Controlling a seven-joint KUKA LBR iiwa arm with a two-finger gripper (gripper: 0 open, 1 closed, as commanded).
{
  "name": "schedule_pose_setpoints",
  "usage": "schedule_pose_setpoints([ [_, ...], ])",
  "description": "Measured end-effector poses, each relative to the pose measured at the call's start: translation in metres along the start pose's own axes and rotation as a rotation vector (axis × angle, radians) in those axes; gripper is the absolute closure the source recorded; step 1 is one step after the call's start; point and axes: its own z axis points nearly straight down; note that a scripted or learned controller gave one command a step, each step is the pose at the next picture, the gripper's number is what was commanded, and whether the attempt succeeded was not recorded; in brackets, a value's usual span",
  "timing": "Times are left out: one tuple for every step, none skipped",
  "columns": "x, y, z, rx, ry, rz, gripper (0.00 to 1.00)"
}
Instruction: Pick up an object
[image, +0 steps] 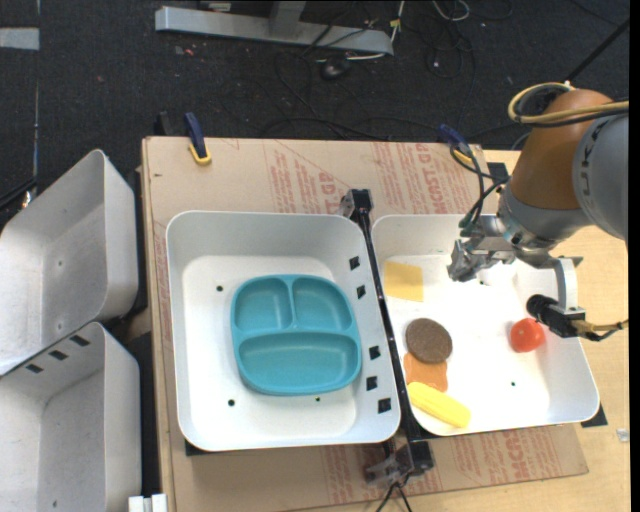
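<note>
Two white bins (190, 250): smooth teal tray (296, 334), round brown disc (429, 340).

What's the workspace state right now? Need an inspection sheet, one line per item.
Surface: cardboard-topped bench, two white bins side by side.
Job's things, right bin: yellow square, brown disc, orange piece, yellow long piece, red ball.
Clutter: teal divided tray in left bin.
Pincer: above the right bin's back, nothing seen in its grip.
Cables: black ones on the arm's wrist and on the floor.
Surroundings: two spare white bins at left, dark floor.
</note>
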Motion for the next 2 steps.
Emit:
schedule_pose_setpoints([
  [0.002, 0.01, -0.06, -0.002, 0.0, -0.001, 1.0],
  [0.009, 0.006, -0.108, 0.0, 0.0, -0.001, 1.0],
])
